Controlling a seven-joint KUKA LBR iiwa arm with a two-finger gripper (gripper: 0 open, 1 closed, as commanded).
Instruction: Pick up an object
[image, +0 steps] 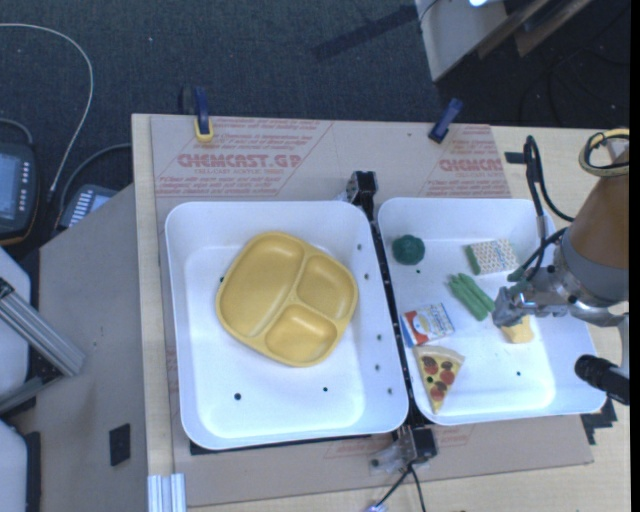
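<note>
Camera view: yellow block (518, 331) under end effector (513, 309).

Grey arm (598, 270) entering from right, broad orange band above wrist. Metallic grey tool (517, 301) at tip. Black cables looping along wrist. Black cylindrical part lower right.

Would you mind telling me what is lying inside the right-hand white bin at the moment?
The right bin holds a green ball, patterned block, green sticks, small packet, pizza slice and a yellow piece partly covered by the gripper.
</note>
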